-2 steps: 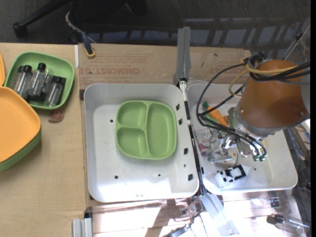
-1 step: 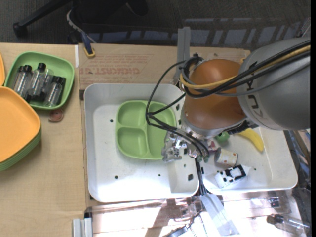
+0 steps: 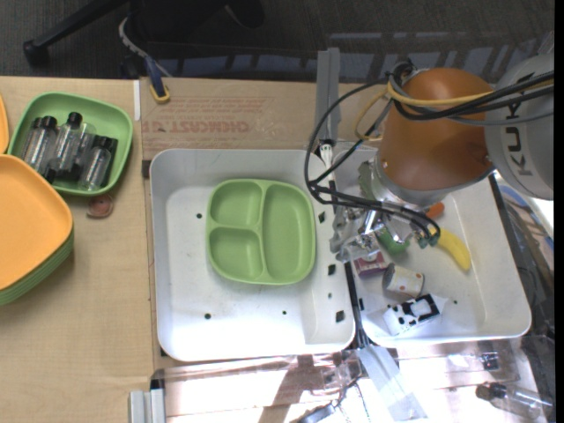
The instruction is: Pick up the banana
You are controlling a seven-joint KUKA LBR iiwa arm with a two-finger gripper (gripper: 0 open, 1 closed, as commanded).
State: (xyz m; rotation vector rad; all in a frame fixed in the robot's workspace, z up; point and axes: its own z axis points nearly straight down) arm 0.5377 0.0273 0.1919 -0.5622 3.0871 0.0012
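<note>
On your left, the green three-compartment plastic plate (image 3: 262, 231) lies in the left white bin (image 3: 172, 263). The tool (image 3: 359, 236) hangs over the right bin's (image 3: 493, 320) clutter, its state unreadable. The yellow banana (image 3: 453, 248) lies just right of it.

This looks like a robotics lab. A grey KUKA-marked arm with an orange band (image 3: 441, 130) and loose cables reaches over two shallow white plastic bins (image 3: 167, 263) on a cardboard-covered bench (image 3: 229, 117). A green tray of small capped vials (image 3: 70, 144) sits nearby, and a black office-chair base (image 3: 132, 3) stands on grey carpet.
</note>
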